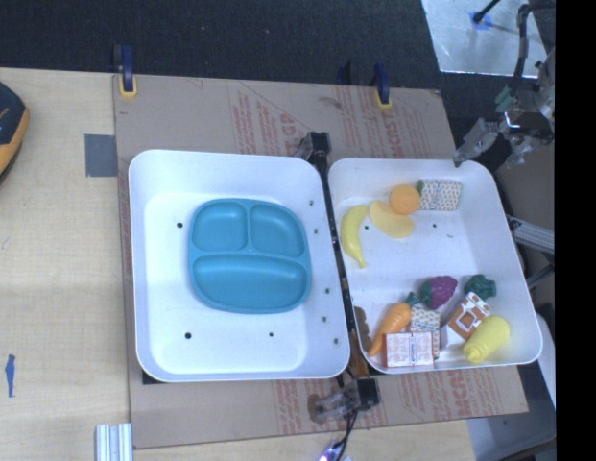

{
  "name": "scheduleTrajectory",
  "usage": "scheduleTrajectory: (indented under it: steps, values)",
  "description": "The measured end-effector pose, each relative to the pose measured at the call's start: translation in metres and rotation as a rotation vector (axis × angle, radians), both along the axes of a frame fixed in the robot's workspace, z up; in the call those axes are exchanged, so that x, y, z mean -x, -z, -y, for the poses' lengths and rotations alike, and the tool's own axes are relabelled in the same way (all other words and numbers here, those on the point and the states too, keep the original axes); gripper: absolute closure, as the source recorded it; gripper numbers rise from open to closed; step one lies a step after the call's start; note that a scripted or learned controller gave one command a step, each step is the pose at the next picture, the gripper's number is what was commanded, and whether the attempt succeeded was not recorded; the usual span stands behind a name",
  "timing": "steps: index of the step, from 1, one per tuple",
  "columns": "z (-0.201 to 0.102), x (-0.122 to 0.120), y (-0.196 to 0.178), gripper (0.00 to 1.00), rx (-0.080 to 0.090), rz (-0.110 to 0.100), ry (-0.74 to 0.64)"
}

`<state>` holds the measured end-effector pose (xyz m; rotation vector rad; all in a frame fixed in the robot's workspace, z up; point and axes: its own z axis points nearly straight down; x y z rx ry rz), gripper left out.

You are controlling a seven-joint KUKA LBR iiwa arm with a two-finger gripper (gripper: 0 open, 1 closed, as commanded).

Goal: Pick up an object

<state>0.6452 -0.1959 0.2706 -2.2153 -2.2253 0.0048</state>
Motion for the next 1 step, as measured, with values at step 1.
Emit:
scheduleTrajectory:
  steps: [1]
  values:
    - [-0.0337, 0.0386, 0.1545, 0.00, -0.006, -0.017, 0.001]
